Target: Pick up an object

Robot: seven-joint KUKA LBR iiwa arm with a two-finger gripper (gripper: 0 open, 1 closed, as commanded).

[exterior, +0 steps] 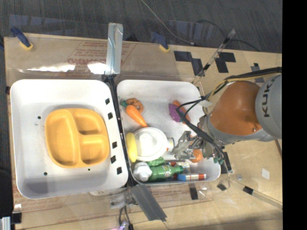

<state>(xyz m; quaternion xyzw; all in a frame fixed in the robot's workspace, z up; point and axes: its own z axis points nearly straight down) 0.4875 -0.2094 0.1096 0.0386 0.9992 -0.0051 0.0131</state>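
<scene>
The arm reaches in from the right and the gripper (184, 146) is down low in the right bin (158, 86), just beside a white lidded cup (149, 142). Whether it is parted or closed, I cannot tell from this angle. A small orange piece (196, 155) sits right by the wrist, touching distance. Along the near wall lies a green bottle (162, 170), with a red-capped marker (192, 177) just beside it. A toy carrot (135, 114) rests further back. That carrot looks light, stiff and a bit slick, so grab across its thick middle. The left bin (24, 128) holds a yellow divided tray (76, 137).
</scene>
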